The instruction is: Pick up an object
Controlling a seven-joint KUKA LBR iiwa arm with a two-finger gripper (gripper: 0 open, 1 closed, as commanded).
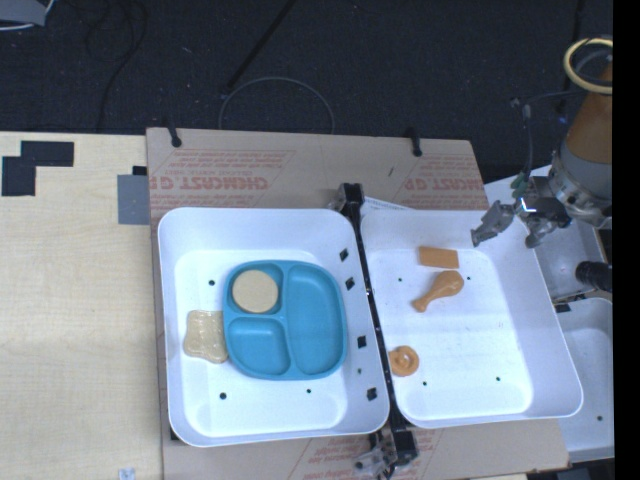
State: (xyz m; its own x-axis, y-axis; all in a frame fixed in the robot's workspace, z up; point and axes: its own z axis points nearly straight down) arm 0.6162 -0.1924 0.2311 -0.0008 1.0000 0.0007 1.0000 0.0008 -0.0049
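The gripper point(515, 220) hangs over the upper right corner of the right bin point(520, 393), at the rim. Its two fingers point(487, 226) stand apart, so it is open, and nothing lies between them. The view of the fingers is small and a little blurred, so the second finger seems to be the darker piece on the right side.

Three orange-brown things lie in the right bin. A flat, block-like piece point(438, 257) lies near the upper wall, to the left of the fingers and a little lower than them. Just under it lies a piece shaped like a drumstick point(440, 290), tilted, with the thick end up and to the right; it is close to the block but apart from it. A small round piece point(404, 361) lies lower, near the divider between the two bins, well apart from the gripper. None of these things touches the fingers.

In the left bin point(190, 408) a blue tray point(300, 338) with compartments lies in the middle. A round tan disc point(254, 291) sits in its upper left compartment. A pale, bumpy piece point(205, 335) lies on the floor of the bin, touching the left edge of the tray.
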